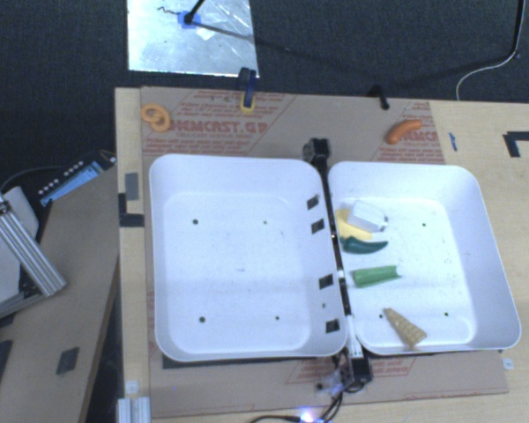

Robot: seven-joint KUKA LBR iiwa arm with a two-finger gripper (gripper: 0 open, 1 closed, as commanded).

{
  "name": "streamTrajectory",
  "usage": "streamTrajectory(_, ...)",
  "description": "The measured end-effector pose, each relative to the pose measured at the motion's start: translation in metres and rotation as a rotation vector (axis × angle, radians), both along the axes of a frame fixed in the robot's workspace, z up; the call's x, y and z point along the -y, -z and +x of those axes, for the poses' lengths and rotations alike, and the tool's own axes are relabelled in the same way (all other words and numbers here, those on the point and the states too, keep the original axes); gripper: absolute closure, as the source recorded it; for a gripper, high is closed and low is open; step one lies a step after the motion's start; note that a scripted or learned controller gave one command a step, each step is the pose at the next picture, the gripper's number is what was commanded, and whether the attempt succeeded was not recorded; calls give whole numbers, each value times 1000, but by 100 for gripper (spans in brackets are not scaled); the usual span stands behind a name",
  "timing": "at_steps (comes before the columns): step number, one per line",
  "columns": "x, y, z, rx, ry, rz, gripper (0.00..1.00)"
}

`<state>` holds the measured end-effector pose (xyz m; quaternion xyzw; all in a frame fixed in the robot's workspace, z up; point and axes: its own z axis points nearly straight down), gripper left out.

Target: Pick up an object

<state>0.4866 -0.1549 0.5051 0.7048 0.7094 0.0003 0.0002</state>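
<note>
While no object is yet lifted, four pieces are seen along the right bin [476,236] left edge: white block [367,213], yellow piece [351,228], green stick [375,276] lying crosswise, cone [406,326] near the front edge

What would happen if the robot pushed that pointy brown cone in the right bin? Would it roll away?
The cone lies on its side, so it would probably roll in a curve around its pointed tip rather than straight. It looks small and toy-like, so likely light and easy to shove. Its tapered shape might slip out of a squeeze.
</note>
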Motion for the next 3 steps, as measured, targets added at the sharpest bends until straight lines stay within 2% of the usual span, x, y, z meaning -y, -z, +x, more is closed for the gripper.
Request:
streamTrajectory(1, -38, 27, 0, 0, -1, 0, 100)
streamTrajectory(2, -30, 4, 0, 4, 5, -1, 100)
streamTrajectory(3, -65, -8, 0, 4, -1, 0, 100)
